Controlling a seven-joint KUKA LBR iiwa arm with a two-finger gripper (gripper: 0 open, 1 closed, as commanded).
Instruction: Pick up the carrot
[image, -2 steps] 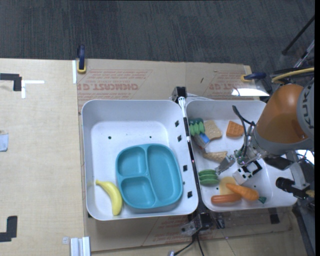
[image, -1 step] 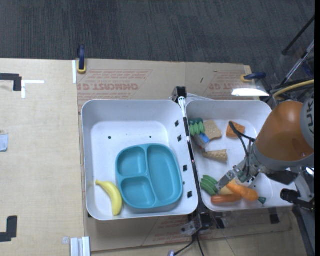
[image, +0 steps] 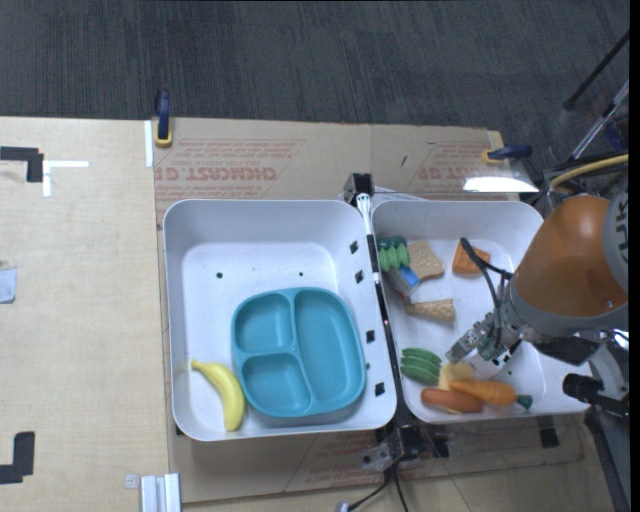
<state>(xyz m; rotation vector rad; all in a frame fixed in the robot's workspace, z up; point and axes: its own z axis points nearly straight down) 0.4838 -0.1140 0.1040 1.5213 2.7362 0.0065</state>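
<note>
White right bin, arm bent low, pincer above carrot

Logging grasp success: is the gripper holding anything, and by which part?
Nothing seen held. The gripper hangs just above the carrot in the right bin; nothing shows between its tips.

cardboard sheet | red print, upside down, too blurred to read | no other text legible
</note>
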